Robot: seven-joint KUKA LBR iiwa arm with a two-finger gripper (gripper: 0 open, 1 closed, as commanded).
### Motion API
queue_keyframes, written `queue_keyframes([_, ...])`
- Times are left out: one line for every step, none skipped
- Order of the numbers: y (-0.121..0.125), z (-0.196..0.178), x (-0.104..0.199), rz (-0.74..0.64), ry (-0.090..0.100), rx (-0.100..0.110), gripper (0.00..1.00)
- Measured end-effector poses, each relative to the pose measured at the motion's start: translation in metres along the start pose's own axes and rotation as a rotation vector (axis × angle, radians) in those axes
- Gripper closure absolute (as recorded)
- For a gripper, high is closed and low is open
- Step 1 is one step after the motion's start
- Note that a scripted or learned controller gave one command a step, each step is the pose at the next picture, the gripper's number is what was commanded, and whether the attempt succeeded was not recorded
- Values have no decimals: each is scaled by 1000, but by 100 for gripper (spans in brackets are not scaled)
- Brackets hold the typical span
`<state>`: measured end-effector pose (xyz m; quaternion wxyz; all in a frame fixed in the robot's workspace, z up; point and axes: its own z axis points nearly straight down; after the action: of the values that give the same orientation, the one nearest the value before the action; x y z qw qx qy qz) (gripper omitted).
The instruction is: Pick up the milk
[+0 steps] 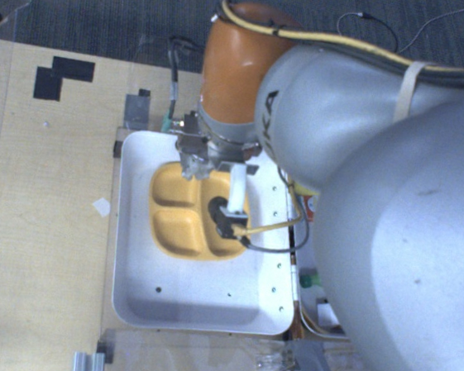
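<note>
Note the arm (394, 224): broad, smooth, rounded grey shells that fill your view from 2 to 5 o'clock. Toward 12 o'clock sits the orange band (237, 65), a glossy domed collar above the wrist. A yellow cable (332, 40) crosses the band's top and runs off toward 2 o'clock, bound to the grey shell by a pale strap (408, 84). You can see dark lettering (269, 114), partly cut off, beside the band. Below it, near centre, is the claw (194, 166), dull grey metal.
</note>
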<state>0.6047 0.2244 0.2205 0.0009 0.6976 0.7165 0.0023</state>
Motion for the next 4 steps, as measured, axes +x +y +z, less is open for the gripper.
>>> queue_keyframes([1, -11, 1, -4, 1, -5, 100])
queue_keyframes([2, -23, 1, -8, 3, -9, 100])
queue_keyframes([4, -35, 2, -11, 5, -14, 100])
queue_keyframes([-57, -40, 4, 28, 0, 2, 100])
